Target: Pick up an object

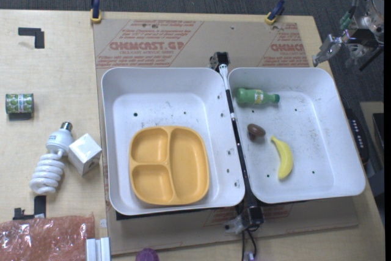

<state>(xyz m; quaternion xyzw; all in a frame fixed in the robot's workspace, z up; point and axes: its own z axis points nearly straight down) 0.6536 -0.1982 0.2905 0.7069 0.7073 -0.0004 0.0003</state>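
While my gripper (357, 40) hangs at the far right, outside the right bin (342, 131), I can't tell its state — nothing seen in it. Right bin holds a green bottle (256, 96) lying far-left, a brown lump (256, 131) mid-left and a banana (282, 158) just right of it. Left bin (116, 131) holds a yellow divided plate (169, 165). Nothing lies over the objects — bulb (50, 160) and white cube (85, 153) sit well left.

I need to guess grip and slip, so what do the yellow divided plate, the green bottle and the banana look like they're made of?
Yellow divided plate: likely moulded plastic, matte with a soft sheen.
Green bottle: probably plastic, slightly glossy, uniformly green with a pale label.
Banana: smooth, evenly yellow; real or a plastic replica, can't tell.
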